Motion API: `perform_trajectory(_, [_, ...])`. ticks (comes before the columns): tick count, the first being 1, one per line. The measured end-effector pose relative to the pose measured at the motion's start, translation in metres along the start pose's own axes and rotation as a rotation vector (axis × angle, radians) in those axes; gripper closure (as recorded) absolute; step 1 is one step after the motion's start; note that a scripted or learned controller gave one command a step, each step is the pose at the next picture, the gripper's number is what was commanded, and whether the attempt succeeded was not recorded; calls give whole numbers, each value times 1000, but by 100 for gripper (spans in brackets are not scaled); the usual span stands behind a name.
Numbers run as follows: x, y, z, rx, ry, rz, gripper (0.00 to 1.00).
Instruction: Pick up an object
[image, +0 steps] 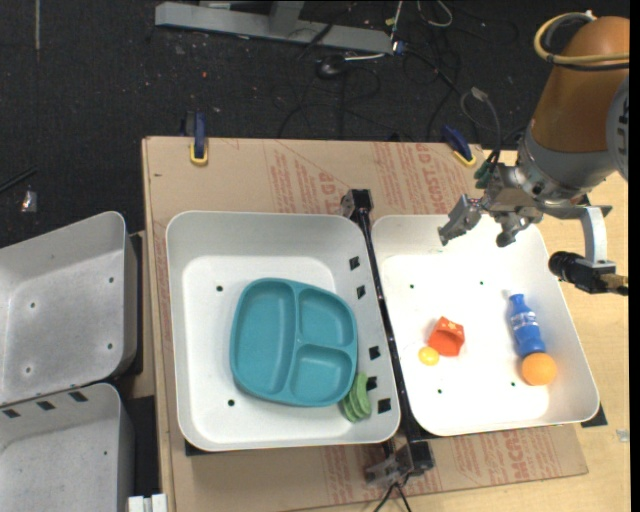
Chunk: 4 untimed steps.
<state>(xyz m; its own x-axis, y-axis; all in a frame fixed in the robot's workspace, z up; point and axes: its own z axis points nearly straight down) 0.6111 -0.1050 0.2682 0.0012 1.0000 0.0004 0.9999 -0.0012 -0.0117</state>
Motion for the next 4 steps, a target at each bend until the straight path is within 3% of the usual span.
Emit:
perform_trajectory(1, [0, 2, -7, -11, -1, -2, 0])
perform_trajectory(2, [4, 6, 56, -6, 0, -1, 0])
perform_trajectory(4, [9, 15, 145, -9, -1, -1, 0])
